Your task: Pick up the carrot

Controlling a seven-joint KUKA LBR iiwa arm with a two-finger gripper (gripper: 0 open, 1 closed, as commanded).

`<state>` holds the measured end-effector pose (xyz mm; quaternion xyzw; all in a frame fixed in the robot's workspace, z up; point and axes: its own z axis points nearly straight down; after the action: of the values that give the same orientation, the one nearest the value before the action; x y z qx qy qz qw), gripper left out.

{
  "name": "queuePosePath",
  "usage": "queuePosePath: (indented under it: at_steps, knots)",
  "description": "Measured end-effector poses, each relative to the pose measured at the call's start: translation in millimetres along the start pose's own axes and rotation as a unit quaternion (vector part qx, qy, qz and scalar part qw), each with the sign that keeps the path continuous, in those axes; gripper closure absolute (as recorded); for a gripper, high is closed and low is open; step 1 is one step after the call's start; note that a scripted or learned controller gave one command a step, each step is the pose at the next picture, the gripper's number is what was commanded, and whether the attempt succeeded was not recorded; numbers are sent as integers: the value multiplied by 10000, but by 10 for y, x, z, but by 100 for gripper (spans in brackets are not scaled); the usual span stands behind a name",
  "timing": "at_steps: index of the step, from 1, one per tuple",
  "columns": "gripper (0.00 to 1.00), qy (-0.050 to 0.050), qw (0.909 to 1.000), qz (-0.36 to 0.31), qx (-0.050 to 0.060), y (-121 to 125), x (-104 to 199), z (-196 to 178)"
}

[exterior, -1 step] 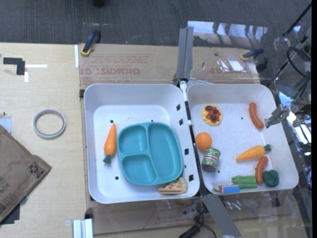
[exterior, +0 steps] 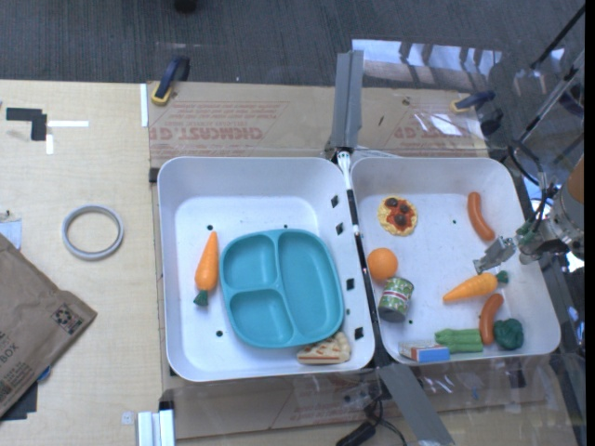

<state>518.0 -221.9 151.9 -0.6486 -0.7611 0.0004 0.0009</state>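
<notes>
two white bins side by side. left bin (exterior: 177, 249) has a teal divided plate (exterior: 282, 288) in the middle, a carrot (exterior: 205, 266) lying upright along the plate's left side, tip up and green end down, clear of the plate. a toast slice (exterior: 324, 349) sits against the plate's lower right edge.

right bin (exterior: 535, 277) holds a second carrot (exterior: 472, 287) lying tilted, tip to the left, green end toward the right wall. gripper (exterior: 497, 255) is just above and right of that carrot, near its green end, coming in from the right edge; looks like it's over the carrot not on it, but the slant makes height hard to judge. can't tell if the pincer is parted or closed, too small and blurred. nothing seen between it.

also in right bin: small pizza (exterior: 398, 216) top left, sausage (exterior: 480, 216) top right, orange (exterior: 382, 264) by the left wall, a can (exterior: 395, 298) touching just below the orange, another sausage (exterior: 490, 316) below the carrot, broccoli (exterior: 509, 333) at bottom right, green bean pod (exterior: 459, 340) beside it, small box (exterior: 424, 351) at bottom edge.

on the bench to the left: tape ring (exterior: 93, 230), brown paper bag (exterior: 33, 319).
</notes>
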Motion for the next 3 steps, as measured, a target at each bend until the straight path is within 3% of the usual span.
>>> queuePosePath:
  at_steps: [1, 2, 3]
  knots:
    - [0, 97, 9715, 2367, 9, -184, 159, 610]
    - [0, 26, 9588, 2839, 7, 235, 158, 564]
    - [100, 10, 9594, 2822, 16, 228, 148, 477]
